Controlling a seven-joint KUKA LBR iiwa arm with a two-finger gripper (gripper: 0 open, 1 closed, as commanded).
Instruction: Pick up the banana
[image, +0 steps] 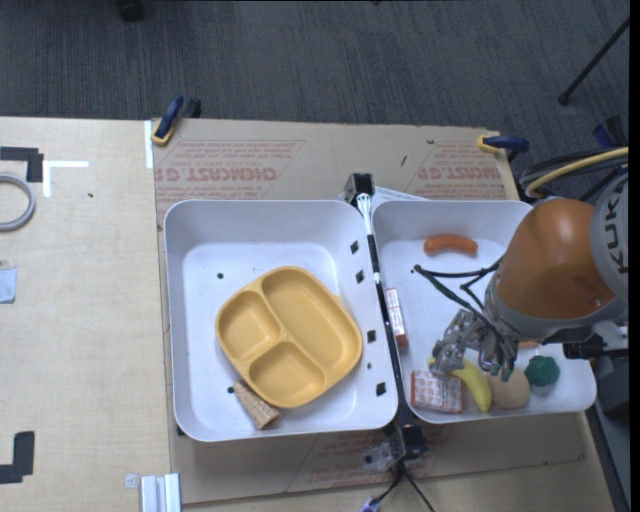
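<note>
Nearest the camera, at the front of the right bin (560, 404), lies the banana (476, 386): small, bright yellow, curved, running on a slant from upper left to lower right. Its upper end slips under the tool (478, 352), so its full length is hidden. Whether the tool's metal parts are apart or together I cannot tell; they blur into a grey tangle right above the fruit, and no grip on it can be made out. Just left of the banana sits a red-and-white packet (437, 392), touching or nearly so. To its right, a pale round item (511, 393) and a dark green ball (542, 371), both partly cut by the arm. The arm's orange band (552, 262) bulks large over the bin's right half, hiding what lies beneath. Farther back, an orange sausage shape (450, 244) rests near the rear wall. In the left bin (190, 300), a yellow divided plate (289, 336), with a brown block (256, 406) at its front edge.
</note>
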